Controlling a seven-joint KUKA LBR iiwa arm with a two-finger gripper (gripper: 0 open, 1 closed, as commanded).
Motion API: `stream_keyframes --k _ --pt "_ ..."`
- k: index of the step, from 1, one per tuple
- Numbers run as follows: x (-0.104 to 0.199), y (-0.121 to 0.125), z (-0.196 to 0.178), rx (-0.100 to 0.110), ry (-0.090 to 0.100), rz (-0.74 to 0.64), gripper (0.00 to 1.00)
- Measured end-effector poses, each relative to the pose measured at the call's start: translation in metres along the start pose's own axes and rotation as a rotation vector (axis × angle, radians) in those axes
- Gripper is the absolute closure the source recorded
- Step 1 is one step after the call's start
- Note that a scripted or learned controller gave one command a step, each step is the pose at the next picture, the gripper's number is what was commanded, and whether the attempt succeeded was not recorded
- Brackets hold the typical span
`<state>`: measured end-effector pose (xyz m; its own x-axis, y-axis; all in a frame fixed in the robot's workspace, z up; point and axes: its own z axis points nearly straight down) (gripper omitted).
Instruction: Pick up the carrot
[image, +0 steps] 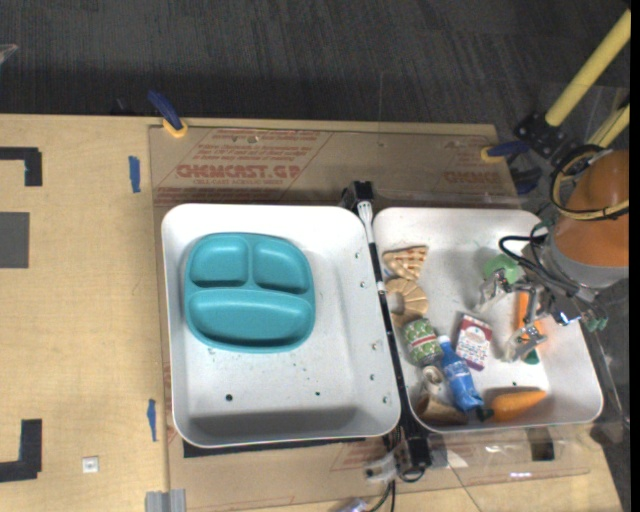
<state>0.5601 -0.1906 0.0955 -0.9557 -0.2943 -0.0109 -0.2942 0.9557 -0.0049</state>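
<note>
The carrot (518, 403) is orange and lies on its side near the front right corner of the right bin (575, 375), just right of a blue bottle. My gripper (517, 312) hangs low over the right half of that bin, behind the carrot and apart from it. The grey arm with its orange band (598, 215) comes in from the right edge. Cables and the wrist body crowd the gripper's tip. Nothing recognisable sits in the gripper.
The right bin also holds a waffle piece (405, 262), a tan biscuit (408, 298), a green can (420, 340), a red-and-white packet (472, 340), a blue bottle (458, 378) and a green item (497, 268). A teal divided plate (250, 290) lies in the left bin (300, 400).
</note>
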Motion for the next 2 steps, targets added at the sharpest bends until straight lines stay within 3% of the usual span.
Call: stream_keyframes --k 1,2 --pt "-0.0032 0.0013 -0.0106 0.002 -0.006 -0.002 1.00" --pt "-0.0030 0.0016 -0.0100 0.001 -0.005 -0.002 0.00"
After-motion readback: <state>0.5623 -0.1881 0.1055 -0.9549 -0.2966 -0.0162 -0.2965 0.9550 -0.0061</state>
